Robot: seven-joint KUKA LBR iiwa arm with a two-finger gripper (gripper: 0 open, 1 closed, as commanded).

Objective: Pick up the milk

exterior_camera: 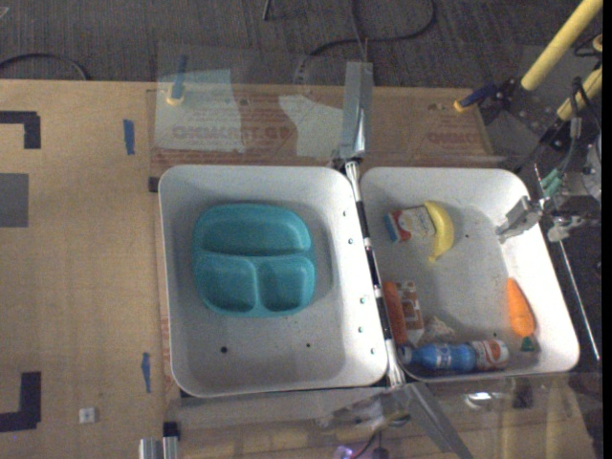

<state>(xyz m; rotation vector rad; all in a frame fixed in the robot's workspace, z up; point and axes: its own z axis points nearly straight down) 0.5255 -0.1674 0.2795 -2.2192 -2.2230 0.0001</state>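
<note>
Camera view has us seeing the milk carton (pixel 413 224) untouched in the right bin (pixel 478 185), lying near its far left corner and touching a banana (pixel 440 229). Our pincer (pixel 521 216) hovers at that bin's right rim; we cannot tell how wide it stands. The whole pick looks still ahead. Bare floor lies between pincer and carton, though the banana crowds one side.

- Two white bins (pixel 182 285)
- One teal divided plate (pixel 254 258)
- One milk carton (pixel 411 224)
- One banana (pixel 440 229)
- One carrot (pixel 520 309)
- One bottle (pixel 451 357)
- One orange snack packet (pixel 405 312)
</note>
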